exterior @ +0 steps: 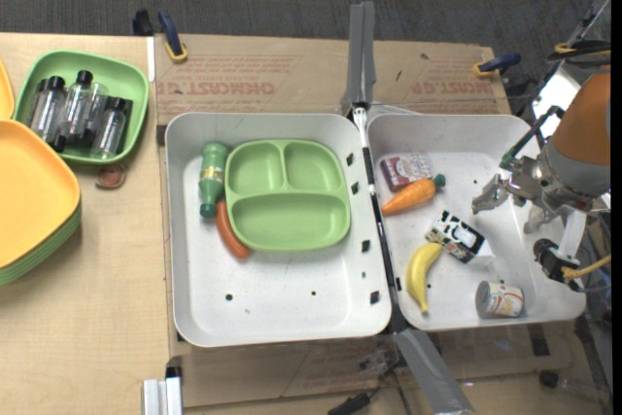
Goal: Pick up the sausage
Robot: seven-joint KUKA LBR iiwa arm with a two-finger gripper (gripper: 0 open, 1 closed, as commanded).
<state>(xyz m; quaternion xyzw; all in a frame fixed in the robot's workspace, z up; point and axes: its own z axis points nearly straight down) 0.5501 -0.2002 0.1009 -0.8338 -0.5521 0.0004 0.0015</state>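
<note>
The claw (512, 196) hung over the right bin (457, 136), near its three o'clock wall, at the end of the grey arm whose orange band (591, 126) showed at the frame's right side. Its two fingers looked spread somewhat, one tip toward nine o'clock and the other lower, toward five o'clock, with nothing between them.

Nearest the claw, toward eight o'clock, lay a small black-and-white packet (457, 236); below that a banana (424, 272), and at six o'clock a tipped can (500, 298). Toward nine o'clock lay a carrot (408, 195), with a purple pouch (403, 170) just above it.

The sausage (231, 230) lay well apart from all this, in the left bin (282, 316), almost straight out at nine o'clock from the claw, across the wall dividing the bins. It rested on the bin floor, touching or tucked against the left lower corner of the green divided plate (288, 192), just below a green bottle (211, 178). Its long axis ran from about eleven o'clock to five o'clock.

The coming move, as I judged it, called for a long carry toward nine o'clock over carrot and plate, then a wrist turn so the fingers would close across that slanted axis. The plate rim pressing on one side looked the likely trouble.
</note>
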